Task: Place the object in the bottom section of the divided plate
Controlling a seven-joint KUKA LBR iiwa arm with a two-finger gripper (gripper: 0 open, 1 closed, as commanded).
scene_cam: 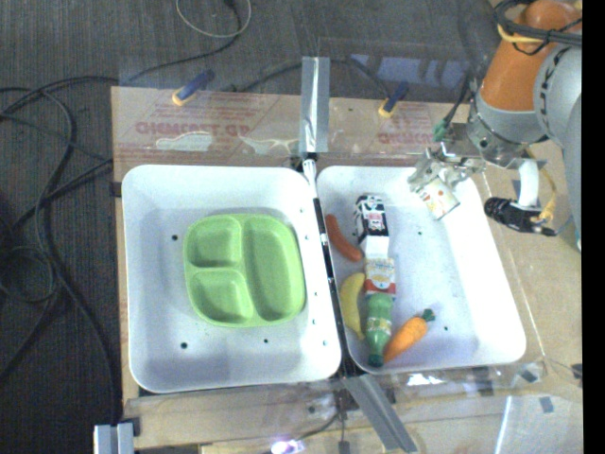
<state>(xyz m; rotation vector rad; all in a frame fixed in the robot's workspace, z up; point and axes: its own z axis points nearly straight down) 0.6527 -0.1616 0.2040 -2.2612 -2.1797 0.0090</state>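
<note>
Camera view is showing the green divided plate (246,270) lying bare at centre left, the toys (378,282) resting unpicked, and the gripper (437,180) hanging at upper right, its grip state I cannot tell.

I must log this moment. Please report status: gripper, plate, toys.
Gripper above right bin's far corner. Green plate in left bin, nothing in it. Carrot, bottle, banana in right bin.

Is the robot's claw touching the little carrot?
Apart. The camera view shows the gripper up near the right bin's far corner, while the carrot lies down at the near end, with bare white floor between them.
</note>
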